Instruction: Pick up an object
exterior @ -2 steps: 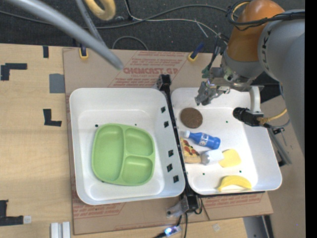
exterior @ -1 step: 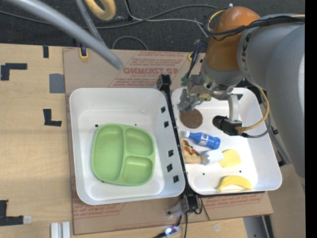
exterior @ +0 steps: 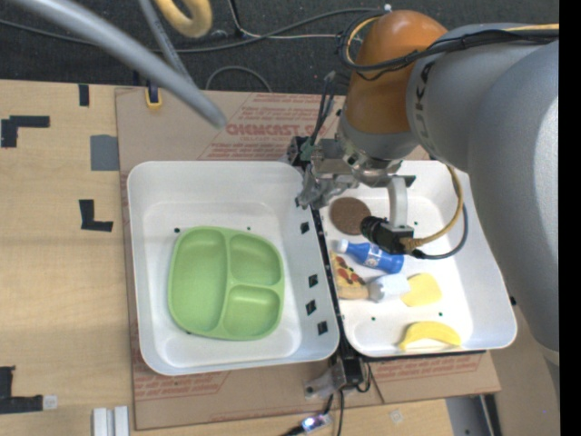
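I'm hovering over the right bin (exterior: pixel 472 271), jaws above the brown disc (exterior: pixel 349 214) (can't tell how they're set), so next: drop straight down.

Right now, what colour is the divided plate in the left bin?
Light green; the divided plate shows plainly in the camera view, lying in the white left bin.

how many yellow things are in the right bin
2. A pale yellow piece lies near the middle of the right bin, and a brighter yellow, banana-like piece lies at its near edge. The arm covers the bin's far part, so more may be hidden.
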Controlling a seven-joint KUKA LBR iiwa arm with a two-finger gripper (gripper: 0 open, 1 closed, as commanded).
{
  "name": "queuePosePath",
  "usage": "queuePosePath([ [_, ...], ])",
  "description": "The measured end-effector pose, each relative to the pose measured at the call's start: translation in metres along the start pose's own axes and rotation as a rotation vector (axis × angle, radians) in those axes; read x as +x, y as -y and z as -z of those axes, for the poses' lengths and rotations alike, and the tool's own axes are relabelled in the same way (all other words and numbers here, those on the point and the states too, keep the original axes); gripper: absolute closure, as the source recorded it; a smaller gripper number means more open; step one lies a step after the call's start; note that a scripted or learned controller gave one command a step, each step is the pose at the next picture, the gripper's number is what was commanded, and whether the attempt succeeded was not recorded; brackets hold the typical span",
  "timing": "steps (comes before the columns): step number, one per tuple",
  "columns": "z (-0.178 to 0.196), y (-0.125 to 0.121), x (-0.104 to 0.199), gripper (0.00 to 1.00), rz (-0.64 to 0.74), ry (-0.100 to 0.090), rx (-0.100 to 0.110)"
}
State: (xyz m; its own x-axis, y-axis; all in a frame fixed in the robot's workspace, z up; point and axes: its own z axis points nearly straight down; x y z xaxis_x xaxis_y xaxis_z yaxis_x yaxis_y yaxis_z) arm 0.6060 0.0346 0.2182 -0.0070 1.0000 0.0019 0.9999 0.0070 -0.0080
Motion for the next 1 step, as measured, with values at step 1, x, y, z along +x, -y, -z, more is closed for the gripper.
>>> queuePosePath([
  [1,-0.0064,0.0194,0.0524,1.00,0.000,0.002,0.002],
])
